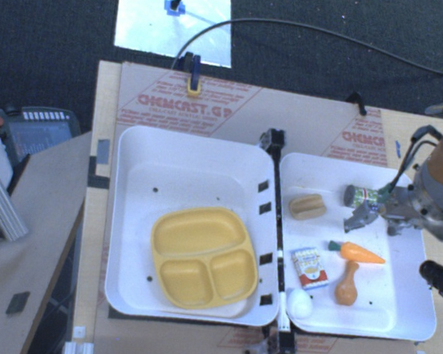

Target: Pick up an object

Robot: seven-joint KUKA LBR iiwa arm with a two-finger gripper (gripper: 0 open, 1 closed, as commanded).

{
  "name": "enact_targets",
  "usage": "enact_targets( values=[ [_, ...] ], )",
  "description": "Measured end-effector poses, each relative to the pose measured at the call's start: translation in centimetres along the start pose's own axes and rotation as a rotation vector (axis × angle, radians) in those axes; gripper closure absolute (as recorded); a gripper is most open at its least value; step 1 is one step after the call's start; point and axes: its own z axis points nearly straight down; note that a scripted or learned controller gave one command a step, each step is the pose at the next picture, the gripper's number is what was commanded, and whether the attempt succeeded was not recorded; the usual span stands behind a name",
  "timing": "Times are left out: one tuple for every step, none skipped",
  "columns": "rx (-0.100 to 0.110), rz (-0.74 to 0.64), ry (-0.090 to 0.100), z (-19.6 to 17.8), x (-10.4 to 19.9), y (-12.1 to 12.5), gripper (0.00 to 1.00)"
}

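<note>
The arm reaches in from the right edge of the frame, and its gripper (362, 219) hangs low over the upper part of the right bin (409, 318), the dark fingers pointing down and to the left; whether they are spread or closed I cannot tell from this angle, and nothing is seen between them. The step in hand looks like the approach, with no object picked yet. Nearest candidates are the green can (360, 197) lying on its side just above and to the left of the fingertips, and the orange carrot (361, 253) just below them; a tan bread roll (307, 206) sits further left, a small red and white carton (310, 266) and a brown gourd-shaped piece (346, 284) lie lower, and a white egg (299, 303) rests in the bin's lower left corner. The next move probably calls for settling on one of them, centring over it and dropping straight down (the can may roll if nudged). The left bin (137, 201) holds a yellow divided tray (203, 255). The board (214, 108) under the bins reads "CHEMCAST GP" in red; the carton's print is too small to read.
</note>
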Motion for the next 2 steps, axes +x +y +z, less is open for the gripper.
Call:
enact_targets(
  values=[
    [-0.012,-0.003,-0.002,-0.7,0.0,0.3,0.0],
    [-0.01,-0.002,-0.002,3.9,-0.1,1.1,0.0]
  ],
)
